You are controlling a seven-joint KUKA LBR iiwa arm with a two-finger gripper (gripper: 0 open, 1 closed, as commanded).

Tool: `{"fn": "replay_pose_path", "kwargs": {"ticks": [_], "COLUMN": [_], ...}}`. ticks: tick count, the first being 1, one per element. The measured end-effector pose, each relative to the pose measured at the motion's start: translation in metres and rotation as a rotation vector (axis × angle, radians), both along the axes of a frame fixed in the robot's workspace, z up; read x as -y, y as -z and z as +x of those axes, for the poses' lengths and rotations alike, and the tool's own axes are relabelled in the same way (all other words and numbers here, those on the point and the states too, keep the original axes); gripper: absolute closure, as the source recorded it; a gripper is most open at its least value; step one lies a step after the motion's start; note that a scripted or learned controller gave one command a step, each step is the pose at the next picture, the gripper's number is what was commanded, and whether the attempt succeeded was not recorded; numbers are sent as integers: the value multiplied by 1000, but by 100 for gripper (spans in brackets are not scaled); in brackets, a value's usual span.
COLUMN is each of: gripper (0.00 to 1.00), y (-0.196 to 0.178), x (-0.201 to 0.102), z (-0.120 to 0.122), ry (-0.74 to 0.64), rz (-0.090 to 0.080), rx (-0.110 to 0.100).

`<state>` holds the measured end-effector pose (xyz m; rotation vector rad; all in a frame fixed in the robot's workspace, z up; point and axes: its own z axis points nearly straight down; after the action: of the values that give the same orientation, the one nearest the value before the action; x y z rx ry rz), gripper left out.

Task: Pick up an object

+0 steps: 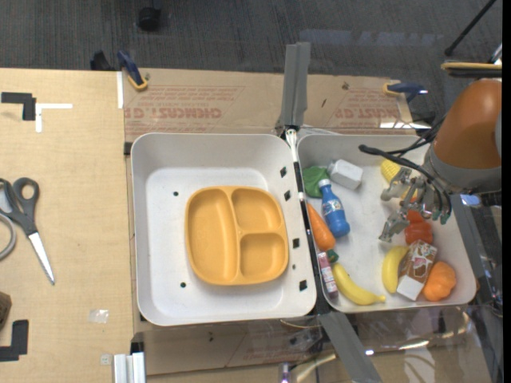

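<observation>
A pale wooden surface (64, 214) stretches left of the left bin (144, 238). On it, well to the left of that bin, lie grey-handled scissors (28, 222). Beyond the bin, flattened cardboard (200, 106) with red print lies under blue clamps (132, 69). Farther back runs dark grey carpet floor (239, 14).

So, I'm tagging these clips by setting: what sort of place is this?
Most likely a robotics lab test bench, not a kitchen. Two white bins sit on cardboard-covered wood, the right one filled with toy food such as a banana, and clamps and scissors lie about.
</observation>
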<state>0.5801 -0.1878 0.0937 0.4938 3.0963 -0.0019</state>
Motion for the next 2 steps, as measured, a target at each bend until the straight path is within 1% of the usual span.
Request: {"fn": "replay_pose_path", "kwargs": {"ticks": [1,2], "gripper": [0,0], "y": [0,1], "x": [32,29], "z": [41,-48], "ry": [117,217], "rz": [2,8], "rx": [-1,-4]}}
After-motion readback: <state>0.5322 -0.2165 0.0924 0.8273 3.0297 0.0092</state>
